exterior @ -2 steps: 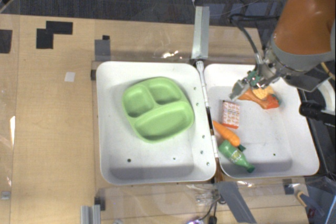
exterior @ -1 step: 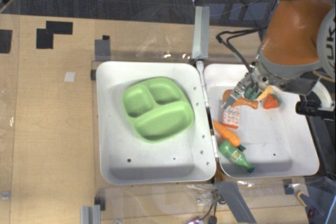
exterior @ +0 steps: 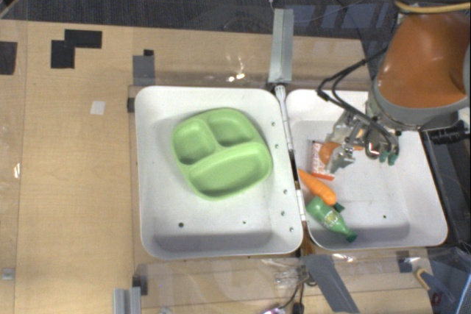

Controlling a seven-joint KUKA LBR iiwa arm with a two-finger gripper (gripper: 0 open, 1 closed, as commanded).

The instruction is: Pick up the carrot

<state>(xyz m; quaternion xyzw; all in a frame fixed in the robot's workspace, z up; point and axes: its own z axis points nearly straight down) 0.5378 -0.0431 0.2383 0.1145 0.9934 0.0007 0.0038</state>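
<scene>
Plainly orange and tapered, the carrot (exterior: 319,185) lies near the right bin's (exterior: 412,228) left wall. A green bottle (exterior: 330,218) touches its lower end, a red-and-white packet (exterior: 322,156) sits just above. The gripper (exterior: 346,151) hovers beside the packet; its state cannot be told.

Orange carrot (exterior: 318,185) lying flat, slanted, near left wall of right bin (exterior: 427,217).

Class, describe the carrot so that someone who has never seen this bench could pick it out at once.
Find the right-hand white bin, not the one holding the green divided plate. Along its left wall lies the carrot, below a red-and-white packet and above a green bottle. It is the only plain orange, tapered thing there.
</scene>
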